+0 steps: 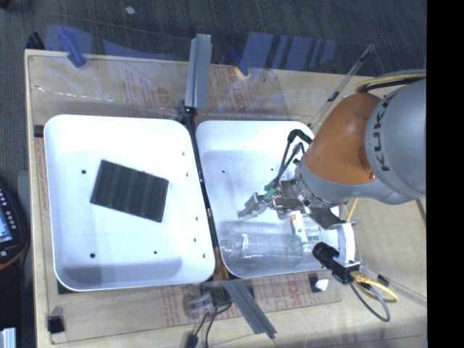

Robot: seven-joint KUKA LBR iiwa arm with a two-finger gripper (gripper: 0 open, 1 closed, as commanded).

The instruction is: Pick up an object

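A clear plastic bottle (262, 246) lies on its side along the near wall of the right bin (232, 151). A dark ribbed rectangular pad (130, 190) lies flat in the middle of the left bin (65, 140). My gripper (253, 205) hangs low in the right bin, just above the bottle's far side and pointing left. The grey arm with its orange band (341, 151) covers the right part of that bin. A small labelled piece (303, 227) shows under the wrist; I cannot tell what it is.
A metal bar (197, 71) stands at the back between the two bins, and another bracket (243, 307) sits at the front. Cables (366, 285) trail off the bench's front right. The bench edge runs close around both bins.
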